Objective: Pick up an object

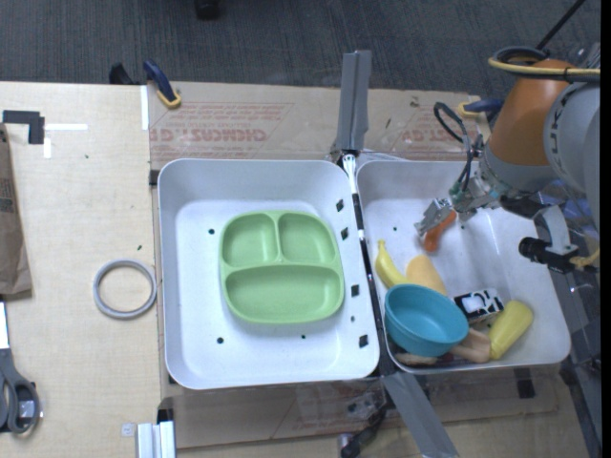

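One orange piece [434, 233], perhaps a carrot, hangs slantwise at the tip of my gripper [445, 216] above the right bin [401, 184], and it appears to sit clenched between the two fingers, its lower end pointing down and left with white floor showing beneath it. I judge from that gap of bare floor that the piece is lifted off the bin, though the slanted view does not let me rule out a light touch at its low tip. Working outward from the jaws, the wrist and its cabling rise to the orange band [525, 113] on the grey arm [573, 141], which enters from the right. Below and apart from the held piece, the bin's remaining contents are crowded at its near edge: a banana [386, 265] against the left wall, a blue bowl [424, 318], a yellow-orange fruit [426, 275] just behind the bowl, a yellow piece [509, 324] to the right, and a small black-and-white item [478, 303] between them. None of these touches the gripper. The left bin [181, 256] holds a green divided plate [282, 267], well apart from the action. On my reading the pick is largely done: a grasp is made and the object seems raised. What is left, as far as I can judge, is to carry it clear and show that the grip keeps.
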Motion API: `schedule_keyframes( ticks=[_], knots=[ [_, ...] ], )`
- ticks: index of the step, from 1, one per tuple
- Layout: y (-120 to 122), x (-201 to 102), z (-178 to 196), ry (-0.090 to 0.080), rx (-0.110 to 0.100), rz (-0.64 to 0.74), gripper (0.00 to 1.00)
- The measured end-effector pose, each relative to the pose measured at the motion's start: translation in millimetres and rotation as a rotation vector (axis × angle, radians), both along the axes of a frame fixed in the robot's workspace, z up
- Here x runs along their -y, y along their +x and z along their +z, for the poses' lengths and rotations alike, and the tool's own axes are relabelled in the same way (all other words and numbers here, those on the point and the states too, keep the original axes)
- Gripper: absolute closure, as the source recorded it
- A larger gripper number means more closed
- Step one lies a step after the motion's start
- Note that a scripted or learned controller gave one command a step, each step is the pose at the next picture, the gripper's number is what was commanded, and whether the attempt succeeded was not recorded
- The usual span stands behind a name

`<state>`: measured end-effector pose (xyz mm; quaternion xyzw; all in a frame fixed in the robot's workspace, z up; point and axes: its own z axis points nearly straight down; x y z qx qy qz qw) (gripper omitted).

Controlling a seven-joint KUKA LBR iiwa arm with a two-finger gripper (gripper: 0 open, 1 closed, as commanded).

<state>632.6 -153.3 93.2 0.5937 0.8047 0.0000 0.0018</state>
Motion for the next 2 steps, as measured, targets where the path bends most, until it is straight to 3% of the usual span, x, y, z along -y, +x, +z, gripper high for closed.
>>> schedule_keyframes(
  ticks=[1, 2],
  knots=[
    [0.6, 0.3, 9.7, -0.002, 0.001, 0.002, 1.0],
    [12.7, -84.1, 98.7, 0.001, -0.002, 0.077, 1.0]
  ],
)
